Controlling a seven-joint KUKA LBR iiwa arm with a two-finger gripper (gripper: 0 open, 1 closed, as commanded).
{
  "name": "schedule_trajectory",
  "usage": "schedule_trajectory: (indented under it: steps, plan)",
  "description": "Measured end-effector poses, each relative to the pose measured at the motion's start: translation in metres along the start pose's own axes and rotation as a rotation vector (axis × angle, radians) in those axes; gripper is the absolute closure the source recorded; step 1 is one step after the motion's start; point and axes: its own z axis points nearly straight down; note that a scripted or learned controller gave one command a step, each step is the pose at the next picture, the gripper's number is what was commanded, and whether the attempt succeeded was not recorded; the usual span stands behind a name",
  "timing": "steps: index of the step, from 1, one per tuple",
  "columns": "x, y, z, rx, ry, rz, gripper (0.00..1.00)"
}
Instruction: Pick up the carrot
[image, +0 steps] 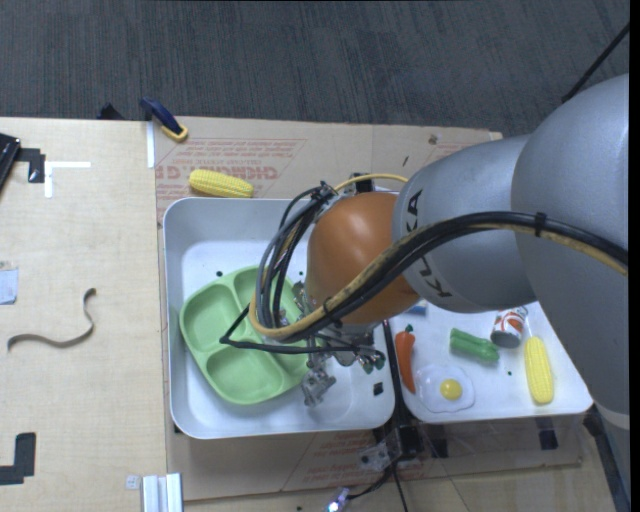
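The carrot (404, 360), small and orange with a green top, lies along the left edge of the right bin (570, 405). My gripper (319, 384) hangs below the orange wrist band, low over the left bin (190, 420), at the right rim of a green divided plate (232, 345). It is well left of the carrot, across the wall between the two bins. Cables and the wrist hide much of the gripper.
In the right bin lie a fried egg (449, 388), a green vegetable (472, 346), a corn cob (538, 369) and a red and white item (510, 326). Another corn cob (221, 183) rests on the bench behind the left bin. The arm covers the bins' upper right.
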Motion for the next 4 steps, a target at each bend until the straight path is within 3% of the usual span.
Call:
schedule_trajectory:
  steps: [1, 2, 3, 4]
  plan:
    - [-0.086, -0.021, 0.005, -0.003, 0.023, 0.369, 0.00]
    - [-0.083, -0.091, 0.011, -0.016, 0.052, 0.293, 0.00]
    - [-0.080, -0.102, 0.005, -0.007, 0.009, 0.160, 0.00]
    - [-0.034, -0.028, 0.001, -0.003, 0.000, 0.247, 0.00]
